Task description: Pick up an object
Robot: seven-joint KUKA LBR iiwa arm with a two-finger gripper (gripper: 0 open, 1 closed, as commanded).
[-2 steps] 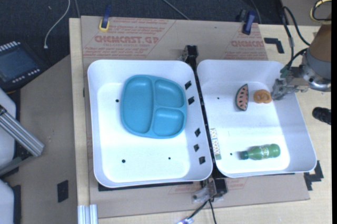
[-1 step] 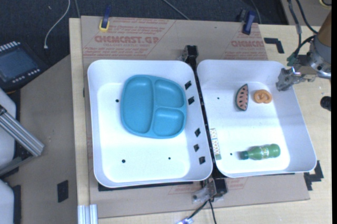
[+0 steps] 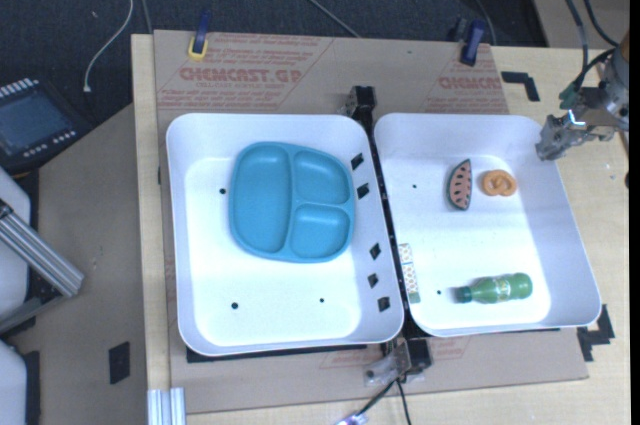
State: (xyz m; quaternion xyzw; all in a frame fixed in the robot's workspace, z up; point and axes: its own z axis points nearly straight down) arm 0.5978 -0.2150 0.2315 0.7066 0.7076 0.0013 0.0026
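Note:
In the right bin (image 3: 560, 213) lie three small things: a watermelon slice toy (image 3: 459, 184), an orange ring-shaped piece (image 3: 498, 182) just right of it, and a green bottle (image 3: 495, 290) lying on its side near the front. My gripper (image 3: 553, 141) hangs at the far right, over the right bin's upper right edge, apart from all three. It holds nothing that I can see.
The left bin (image 3: 200, 213) holds a blue divided plate (image 3: 291, 202). A row of black clips runs along the seam between the bins. Cardboard with two blue clamps (image 3: 201, 41) lies behind, cables beyond it.

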